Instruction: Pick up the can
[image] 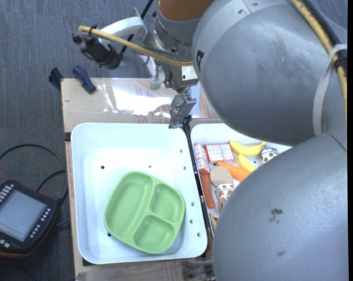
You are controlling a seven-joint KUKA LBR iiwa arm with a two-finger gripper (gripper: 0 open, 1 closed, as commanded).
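My gripper (178,111) hangs over the far edge of the bench, just above the wall shared by the two bins. The large grey arm covers most of the right bin (195,157). In the part of that bin that shows lie a red box (219,152), a banana (247,148), a carrot (235,170) and an orange stick-like item (206,189). A small round white-and-dark object (268,154) beside the banana may be the can; too little of it shows to be sure. Nothing is visibly held.
A green divided plate (144,212) lies in the left bin (79,157), toward its near side. Blue clamps (82,78) sit at the bench's far left corner. A teach pendant (16,215) rests on the floor to the left.
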